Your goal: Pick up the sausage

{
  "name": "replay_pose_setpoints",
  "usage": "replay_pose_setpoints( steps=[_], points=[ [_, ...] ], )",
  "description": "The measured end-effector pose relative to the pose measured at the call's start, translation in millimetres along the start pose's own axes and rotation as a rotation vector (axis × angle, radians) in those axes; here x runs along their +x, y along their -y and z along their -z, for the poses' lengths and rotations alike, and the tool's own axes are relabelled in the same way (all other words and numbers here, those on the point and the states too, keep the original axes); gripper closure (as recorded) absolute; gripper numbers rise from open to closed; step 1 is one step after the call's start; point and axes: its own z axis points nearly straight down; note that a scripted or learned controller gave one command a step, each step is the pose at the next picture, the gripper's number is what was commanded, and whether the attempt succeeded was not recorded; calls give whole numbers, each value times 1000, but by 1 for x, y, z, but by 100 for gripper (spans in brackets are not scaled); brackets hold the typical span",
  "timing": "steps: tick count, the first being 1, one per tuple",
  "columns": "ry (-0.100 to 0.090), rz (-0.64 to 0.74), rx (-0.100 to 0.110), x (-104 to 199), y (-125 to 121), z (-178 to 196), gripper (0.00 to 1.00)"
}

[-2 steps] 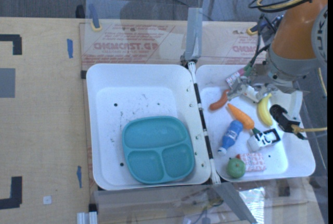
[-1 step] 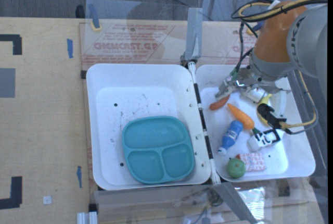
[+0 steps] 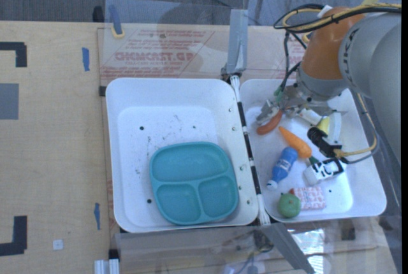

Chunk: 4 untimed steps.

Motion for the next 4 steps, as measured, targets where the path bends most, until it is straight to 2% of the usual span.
replay_pose_setpoints(
  steps=[1,2,3,4],
  points=[
    [0,178,2,-41,33,70,0],
    [-1,256,1,-10,3,0,0],
    [4,252,-7,-14,1,13,100],
    [-1,382,1,33,-29,99,100]
  ],
)
